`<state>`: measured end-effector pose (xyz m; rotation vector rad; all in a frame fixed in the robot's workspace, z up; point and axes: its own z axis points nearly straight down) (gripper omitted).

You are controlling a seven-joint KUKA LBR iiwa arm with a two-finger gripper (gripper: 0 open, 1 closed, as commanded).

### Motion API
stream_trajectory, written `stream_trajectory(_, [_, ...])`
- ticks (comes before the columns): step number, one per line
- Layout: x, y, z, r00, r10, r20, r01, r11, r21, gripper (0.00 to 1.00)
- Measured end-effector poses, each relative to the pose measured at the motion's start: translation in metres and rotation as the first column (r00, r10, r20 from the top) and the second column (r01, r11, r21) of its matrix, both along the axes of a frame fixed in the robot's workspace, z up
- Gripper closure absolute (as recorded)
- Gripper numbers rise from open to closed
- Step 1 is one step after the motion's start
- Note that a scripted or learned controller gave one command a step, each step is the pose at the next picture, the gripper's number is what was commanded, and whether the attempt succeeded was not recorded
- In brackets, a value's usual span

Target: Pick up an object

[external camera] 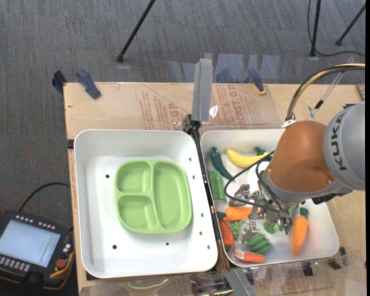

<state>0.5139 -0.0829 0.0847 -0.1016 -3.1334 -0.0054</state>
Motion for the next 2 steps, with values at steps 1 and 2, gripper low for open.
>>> stream_trajectory(1, [-0.0316, 0.0039, 0.0049, 0.999, -0.043, 0.017, 0.043, 0.999, -0.004, 0.0])
stream_trajectory(2, [-0.0343, 0.0008, 0.0051, 0.989, -0.147, 0.018, 0.147, 0.989, -0.004, 0.0])
